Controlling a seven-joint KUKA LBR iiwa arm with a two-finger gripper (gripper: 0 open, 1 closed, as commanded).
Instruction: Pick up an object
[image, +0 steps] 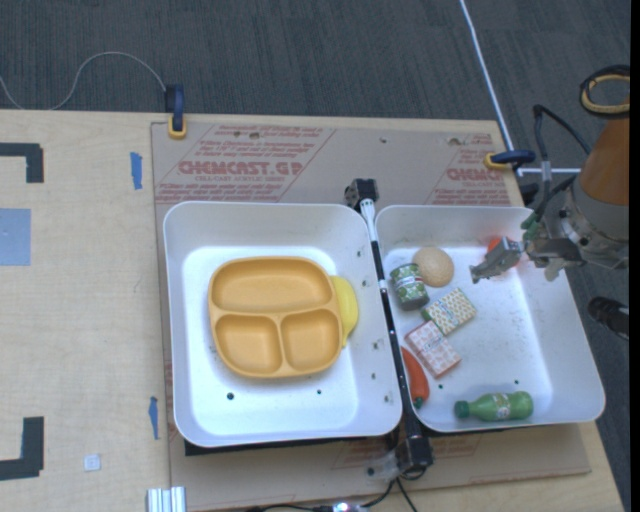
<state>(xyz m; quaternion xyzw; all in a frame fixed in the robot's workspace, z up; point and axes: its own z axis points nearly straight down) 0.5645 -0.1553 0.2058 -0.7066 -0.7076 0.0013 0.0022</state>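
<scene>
The right bin (560, 350) holds several small objects. A beige round bun (433, 265) lies beside a green can (408, 285). Below them lie a checkered box (451, 310), a pink box (433, 349) and an orange carrot (416, 376) along the left wall. A green bottle (495, 405) lies on its side near the front wall. My gripper (493, 263) hangs over the bin's back right part, to the right of the bun and apart from it. A small red-orange bit (493, 243) shows just above the gripper.
The left bin (190, 380) holds an orange divided plate (274, 316) with a yellow object (348, 305) tucked under its right edge. A black clamp (361, 190) sits at the back between the bins. Cables run by the arm at the right.
</scene>
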